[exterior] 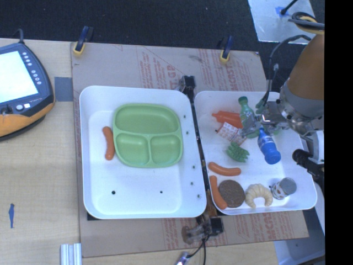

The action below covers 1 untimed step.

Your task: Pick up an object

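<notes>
Camera view is showing the arm (306,76) reaching in from the right over the right bin (309,203), its end effector (255,121) hanging low beside a small green-capped bottle (246,112); whether it is open or closed I cannot tell. Just beside it, a blue bottle (268,146) is lying tilted. An orange carrot (226,117), a leafy green toy (237,152), a sausage (224,170), a brown patty (231,193), a croissant (258,194) and a small can (283,188) are sitting in the same bin. The left bin (99,197) is carrying a green divided plate (148,135) with another sausage (109,143) lying just beside it on the worktop (38,175) side.
</notes>
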### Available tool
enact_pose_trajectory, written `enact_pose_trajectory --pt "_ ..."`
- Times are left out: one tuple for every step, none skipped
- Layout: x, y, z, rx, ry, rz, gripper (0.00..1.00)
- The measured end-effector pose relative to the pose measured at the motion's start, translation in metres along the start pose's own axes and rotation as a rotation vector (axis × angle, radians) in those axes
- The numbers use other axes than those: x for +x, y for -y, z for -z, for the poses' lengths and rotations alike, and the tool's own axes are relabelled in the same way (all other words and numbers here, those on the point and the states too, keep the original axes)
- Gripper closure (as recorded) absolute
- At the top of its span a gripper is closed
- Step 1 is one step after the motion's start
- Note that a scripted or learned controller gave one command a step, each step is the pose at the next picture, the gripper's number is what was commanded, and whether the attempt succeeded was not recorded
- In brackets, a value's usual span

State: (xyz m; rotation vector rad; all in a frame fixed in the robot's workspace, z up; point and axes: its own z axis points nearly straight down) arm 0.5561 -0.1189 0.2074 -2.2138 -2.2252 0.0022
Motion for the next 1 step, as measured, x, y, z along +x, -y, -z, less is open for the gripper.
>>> enact_pose_trajectory --pt "0.0516 -0.0366 0.0076 0.001 0.0 -0.001 1.0"
